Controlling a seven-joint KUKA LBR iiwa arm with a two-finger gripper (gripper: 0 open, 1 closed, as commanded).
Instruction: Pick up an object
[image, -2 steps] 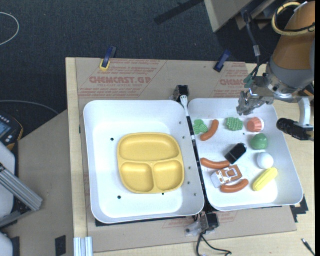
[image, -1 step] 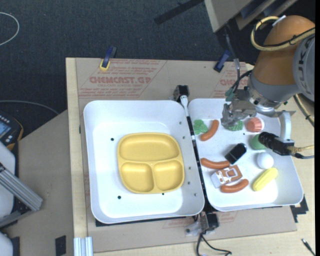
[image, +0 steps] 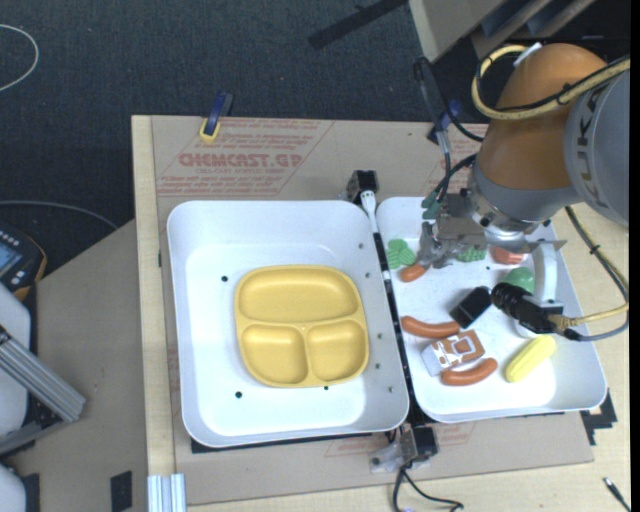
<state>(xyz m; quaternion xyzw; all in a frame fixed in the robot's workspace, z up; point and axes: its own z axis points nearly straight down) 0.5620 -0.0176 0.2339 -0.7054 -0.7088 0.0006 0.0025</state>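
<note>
The end effector (image: 437, 252) hangs low over the right bin (image: 585, 385), near its 11 o'clock corner. A small orange sausage (image: 413, 270) lies just beside it at 8 o'clock, with a green piece (image: 400, 250) at its 9 o'clock. Whether the end effector is wide or narrow cannot be told. The arm (image: 535, 120) reaches in from 2 o'clock, its orange band above the down-turned wrist. Red print on the brown surface (image: 240, 158), at 12 o'clock of the left bin (image: 190, 400), reads "CHEMCAST GP".
</note>
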